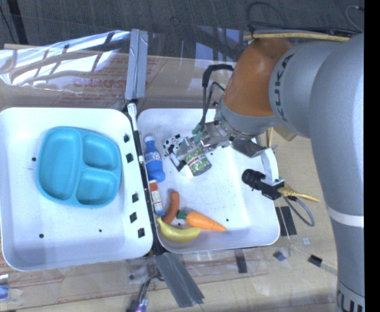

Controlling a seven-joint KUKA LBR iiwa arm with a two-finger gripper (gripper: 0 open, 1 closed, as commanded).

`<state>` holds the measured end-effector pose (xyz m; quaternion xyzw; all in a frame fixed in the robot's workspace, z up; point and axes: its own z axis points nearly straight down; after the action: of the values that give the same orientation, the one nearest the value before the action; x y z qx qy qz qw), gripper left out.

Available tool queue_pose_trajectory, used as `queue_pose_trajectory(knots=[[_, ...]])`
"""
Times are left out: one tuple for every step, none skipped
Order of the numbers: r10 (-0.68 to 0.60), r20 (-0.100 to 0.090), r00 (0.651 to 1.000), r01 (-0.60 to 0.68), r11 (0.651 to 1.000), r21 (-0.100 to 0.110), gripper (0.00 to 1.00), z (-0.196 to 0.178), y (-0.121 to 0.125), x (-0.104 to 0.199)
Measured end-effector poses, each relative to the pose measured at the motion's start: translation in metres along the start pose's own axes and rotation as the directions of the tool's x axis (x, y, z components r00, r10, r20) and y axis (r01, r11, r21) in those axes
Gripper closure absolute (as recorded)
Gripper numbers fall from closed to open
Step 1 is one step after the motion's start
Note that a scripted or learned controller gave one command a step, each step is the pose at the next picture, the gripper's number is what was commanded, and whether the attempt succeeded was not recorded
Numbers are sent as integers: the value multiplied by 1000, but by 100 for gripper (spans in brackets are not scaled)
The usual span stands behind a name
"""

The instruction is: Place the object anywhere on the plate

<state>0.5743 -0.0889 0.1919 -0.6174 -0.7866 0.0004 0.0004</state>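
While the gripper (pixel 191 149) hangs over the far part of the right bin (pixel 258 229), whether its fingers grip anything cannot be told. One blue three-compartment plate (pixel 79 166) lies in the left bin (pixel 21 239). Along the right bin's left wall and near edge lie one blue bottle (pixel 154 163), one red-capped tube (pixel 155 197), one sausage (pixel 171 207), one banana (pixel 177 232) and one carrot (pixel 202 221).

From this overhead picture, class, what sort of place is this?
Probably a robotics lab bench. A grey robot arm reaches over two white bins, with cables nearby. One bin holds a blue plate, the other toy food like a carrot.
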Motion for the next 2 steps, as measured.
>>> queue_pose_trajectory(knots=[[-167, -2, 986, 167, 986, 4, 100, 1, 8, 81], [-203, -1, 979, 203, 979, 2, 100, 1, 50, 131]])
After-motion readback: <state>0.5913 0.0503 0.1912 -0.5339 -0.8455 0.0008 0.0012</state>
